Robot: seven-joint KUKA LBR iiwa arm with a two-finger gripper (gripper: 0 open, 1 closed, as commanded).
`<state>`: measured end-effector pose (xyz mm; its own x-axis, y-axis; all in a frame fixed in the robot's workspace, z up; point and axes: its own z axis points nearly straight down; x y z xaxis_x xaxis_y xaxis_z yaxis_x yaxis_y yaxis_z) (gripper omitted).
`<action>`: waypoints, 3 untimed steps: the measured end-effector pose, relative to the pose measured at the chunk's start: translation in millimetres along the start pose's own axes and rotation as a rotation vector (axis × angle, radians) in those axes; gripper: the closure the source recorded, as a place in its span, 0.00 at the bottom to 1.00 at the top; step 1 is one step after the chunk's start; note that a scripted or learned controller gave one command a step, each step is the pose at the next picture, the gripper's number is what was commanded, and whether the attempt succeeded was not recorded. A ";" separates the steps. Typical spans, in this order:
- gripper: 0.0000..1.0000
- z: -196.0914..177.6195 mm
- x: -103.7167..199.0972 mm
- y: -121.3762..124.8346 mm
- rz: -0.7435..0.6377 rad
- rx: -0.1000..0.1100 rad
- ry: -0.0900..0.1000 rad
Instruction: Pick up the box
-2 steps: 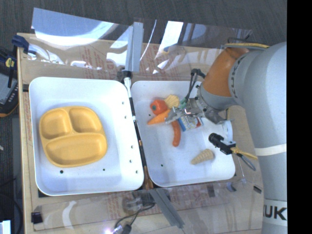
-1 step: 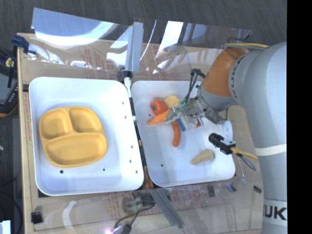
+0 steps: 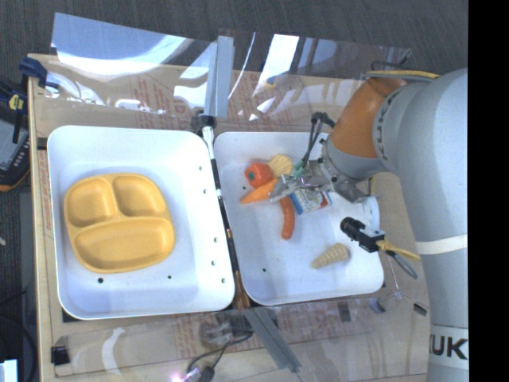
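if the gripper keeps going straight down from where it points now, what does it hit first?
Probably the box, right under the gripper. The sausage and carrot lie close beside it; depth is unclear from above.

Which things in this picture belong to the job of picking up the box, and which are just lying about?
Belongs to the job:
- the box, in the right bin
- the pincer, down over the box

Just lying about:
- carrot
- red tomato
- orange sausage
- ice cream cone
- yellow divided tray in the left bin
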<state>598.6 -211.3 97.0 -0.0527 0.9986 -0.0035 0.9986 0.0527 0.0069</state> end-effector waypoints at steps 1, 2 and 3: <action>0.00 0.0 0.0 0.0 0.000 0.000 0.000; 0.00 0.0 0.0 0.0 0.000 0.000 0.000; 0.00 0.0 0.0 0.0 0.000 0.000 0.000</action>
